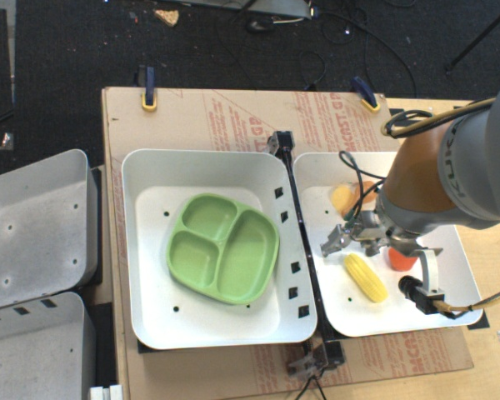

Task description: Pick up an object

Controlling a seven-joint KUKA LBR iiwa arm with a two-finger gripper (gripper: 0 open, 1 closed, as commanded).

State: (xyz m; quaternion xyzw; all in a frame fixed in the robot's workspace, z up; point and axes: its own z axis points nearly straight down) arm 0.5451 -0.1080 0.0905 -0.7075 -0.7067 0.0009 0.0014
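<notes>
In the right bin (333,311) lies a yellow corn cob (365,277), slanting toward the front right. A red-orange object (400,260) sits just right of it, partly covered by the arm. A pale orange object (343,197) rests near the bin's back left. My gripper (348,237) hangs low over the bin, just above the upper end of the corn cob and in front of the pale orange object. Nothing is visibly held in it.
The left bin (142,223) holds a green divided plate (223,248), tilted near its middle. A black divider (296,223) runs between the bins. The grey and orange arm (437,173) covers the right bin's back right. Cables (358,182) loop near the wrist.
</notes>
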